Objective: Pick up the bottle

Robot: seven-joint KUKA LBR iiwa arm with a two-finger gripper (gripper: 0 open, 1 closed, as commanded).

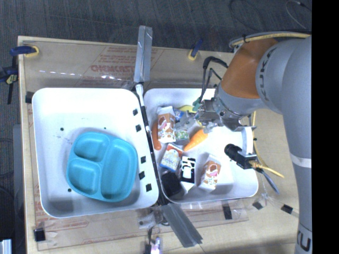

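Bottle (172, 184) looks to be the dark thing low in the right bin (244, 187), right against the near wall by the corner next to the divider. It's pretty murky down there, so I'm only fairly sure. It's lying down, and its long axis seems to run from the near-left corner up toward the far right, with one end touching a black-and-white pack (188, 169).

Just right of that pack is a small white carton (210, 174) standing a bit tilted. Just behind the bottle is a blue-and-red carton (171, 157), so it's boxed in on the far and right sides.

Further back, a carrot (196, 138) lies diagonally in the middle of the pile, fat end toward the far right. Left of it is another white carton (166, 127), with an orange-red sausage-shaped thing (155, 135) along the divider.

The gripper (204, 116) sits low over the far end of the carrot, well apart from the bottle. Wrist blocks it, so I can't tell if the claw is open or closed.

Over in the left bin (47, 120), a blue divided plate (103, 165).
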